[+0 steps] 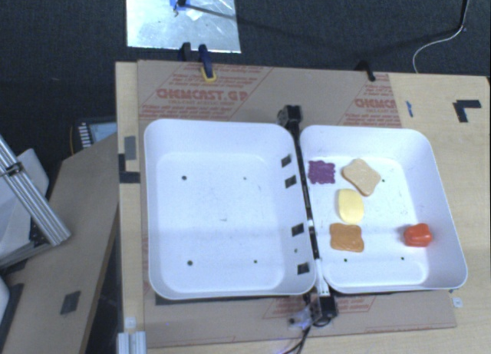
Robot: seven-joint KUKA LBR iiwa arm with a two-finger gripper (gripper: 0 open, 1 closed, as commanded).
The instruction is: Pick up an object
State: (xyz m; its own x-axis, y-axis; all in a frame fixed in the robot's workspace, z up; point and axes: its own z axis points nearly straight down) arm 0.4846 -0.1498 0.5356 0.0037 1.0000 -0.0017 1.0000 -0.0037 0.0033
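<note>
Five small objects lie in the right bin at frame right: purple piece, toast-shaped piece, yellow piece, orange-brown piece, red piece.

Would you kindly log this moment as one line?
right bin: purple piece, toast, yellow piece, orange piece, red piece

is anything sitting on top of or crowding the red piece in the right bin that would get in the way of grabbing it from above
Nothing visible does. The red piece lies alone near the right bin's right wall, with nothing on top of it. The orange piece and yellow piece lie well apart to its left.
</note>
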